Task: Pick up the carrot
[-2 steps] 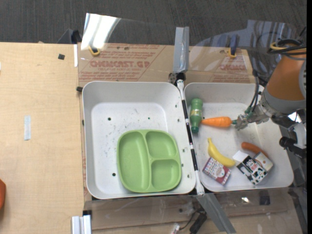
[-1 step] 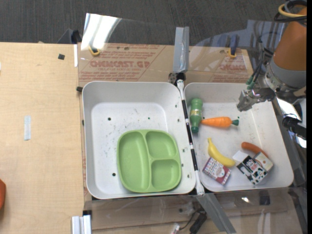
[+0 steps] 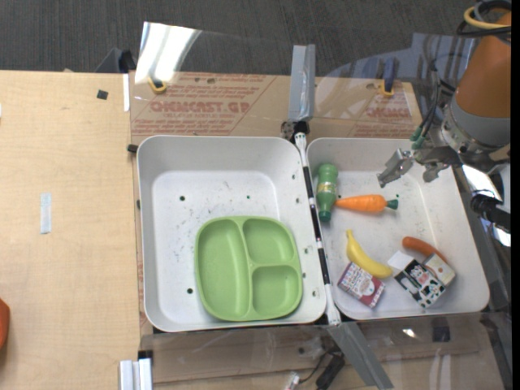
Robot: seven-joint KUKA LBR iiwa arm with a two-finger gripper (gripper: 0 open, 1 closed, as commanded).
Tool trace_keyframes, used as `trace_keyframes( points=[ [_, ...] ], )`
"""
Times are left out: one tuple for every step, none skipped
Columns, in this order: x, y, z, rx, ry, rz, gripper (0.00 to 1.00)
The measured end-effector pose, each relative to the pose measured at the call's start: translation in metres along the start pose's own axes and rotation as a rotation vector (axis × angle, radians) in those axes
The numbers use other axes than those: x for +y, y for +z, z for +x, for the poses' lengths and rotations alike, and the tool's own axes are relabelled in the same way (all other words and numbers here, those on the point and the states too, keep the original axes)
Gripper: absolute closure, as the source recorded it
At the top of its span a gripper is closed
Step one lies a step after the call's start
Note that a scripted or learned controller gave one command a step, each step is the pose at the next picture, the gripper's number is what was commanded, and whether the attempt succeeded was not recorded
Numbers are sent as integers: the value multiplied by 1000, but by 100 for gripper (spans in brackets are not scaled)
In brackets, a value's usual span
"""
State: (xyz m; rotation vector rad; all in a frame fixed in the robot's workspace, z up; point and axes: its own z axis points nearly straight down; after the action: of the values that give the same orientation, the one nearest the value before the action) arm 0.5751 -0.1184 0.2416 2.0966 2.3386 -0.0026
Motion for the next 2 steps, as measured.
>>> trace_keyframes(
  points=[
    [84, 147, -5, -1, -104, -2, 0],
    [25, 149, 12, -2, -93, -3, 0]
  ],
)
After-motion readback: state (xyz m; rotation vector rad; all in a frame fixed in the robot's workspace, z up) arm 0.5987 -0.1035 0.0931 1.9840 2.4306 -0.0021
